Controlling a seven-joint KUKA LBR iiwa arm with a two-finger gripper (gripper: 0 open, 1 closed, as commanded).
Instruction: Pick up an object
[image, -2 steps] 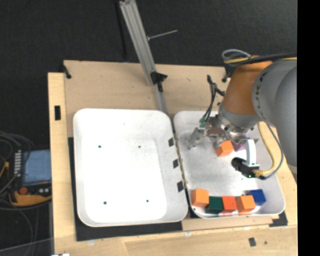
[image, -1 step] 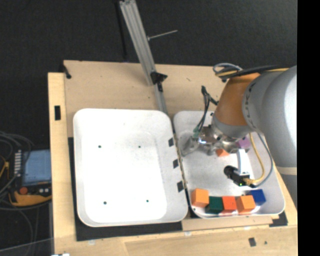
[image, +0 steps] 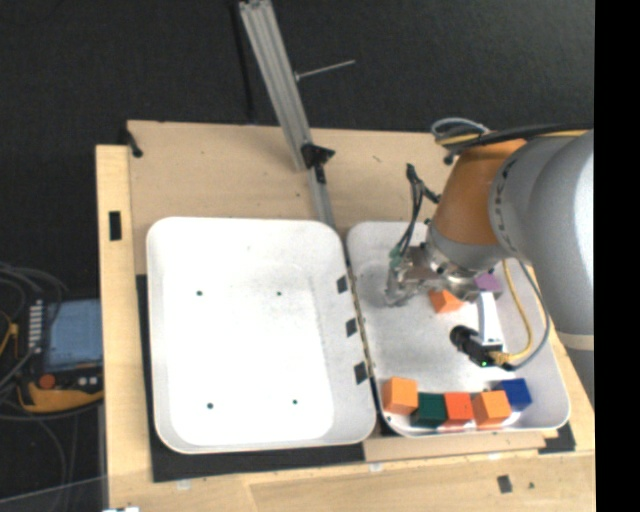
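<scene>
the grey arm (image: 545, 220) with its orange band (image: 470, 205) reaches in from the right over the right bin (image: 375, 250); the gripper (image: 405, 285) hangs low over the far left part of that bin, its tip a blur of metal and wire against the white floor, and i cannot tell how it stands or whether anything is in it; an orange block (image: 445, 299) lies just to the right of the gripper, partly under the wrist, and a small purple piece (image: 487, 283) sits beside it, further right; along the near wall of the right bin runs a row of blocks, from left to right an orange cube (image: 401, 394), a dark green block (image: 431, 409), a red-orange block (image: 458, 406), another orange block (image: 491, 406) and a blue block (image: 516, 392), each touching or nearly touching its neighbour; the left bin (image: 165, 300) stands beside the right one on the wooden surface (image: 220, 165).
</scene>
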